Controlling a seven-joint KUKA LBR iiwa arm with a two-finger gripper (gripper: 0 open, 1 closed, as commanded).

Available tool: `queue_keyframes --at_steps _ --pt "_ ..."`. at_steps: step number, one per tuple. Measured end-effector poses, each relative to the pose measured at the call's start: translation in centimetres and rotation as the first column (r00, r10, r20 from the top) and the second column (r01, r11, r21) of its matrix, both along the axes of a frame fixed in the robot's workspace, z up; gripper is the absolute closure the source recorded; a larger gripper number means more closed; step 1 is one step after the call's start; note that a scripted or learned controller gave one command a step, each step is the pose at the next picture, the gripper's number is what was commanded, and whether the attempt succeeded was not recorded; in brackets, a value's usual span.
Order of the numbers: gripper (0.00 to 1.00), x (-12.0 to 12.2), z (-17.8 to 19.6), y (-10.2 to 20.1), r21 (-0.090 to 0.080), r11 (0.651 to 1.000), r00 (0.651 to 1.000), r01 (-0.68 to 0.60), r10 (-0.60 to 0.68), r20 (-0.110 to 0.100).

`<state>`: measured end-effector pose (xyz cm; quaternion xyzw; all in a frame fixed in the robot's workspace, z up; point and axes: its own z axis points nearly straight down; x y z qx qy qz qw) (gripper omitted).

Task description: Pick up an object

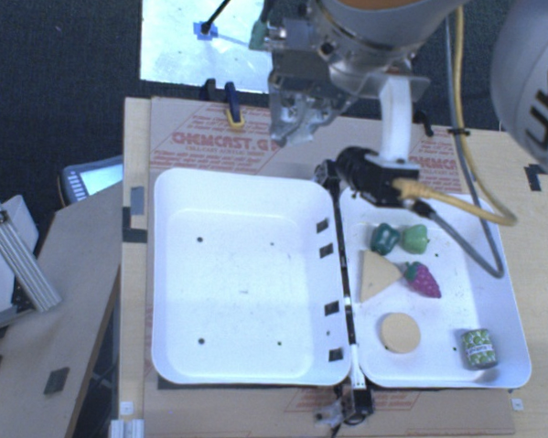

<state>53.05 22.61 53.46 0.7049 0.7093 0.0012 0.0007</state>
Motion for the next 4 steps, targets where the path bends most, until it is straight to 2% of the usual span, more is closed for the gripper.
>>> queue_keyframes --at_steps 1,2,3,4 --pt "0.00 -0.1 0.0 -0.1 0.000 1.000 1.000 0.001 -0.001 -0.001" --pt "1.00 -0.1 1.2 -0.1 0.001 1.000 1.000 -0.002 0.002 0.001" --pt "0.00 -0.1 1.1 -0.1 0.001 1.000 1.000 -0.002 0.002 0.000" --pt "1.00 -0.1 2.3 -0.1 0.002 1.000 1.000 -0.005 0.005 0.003"
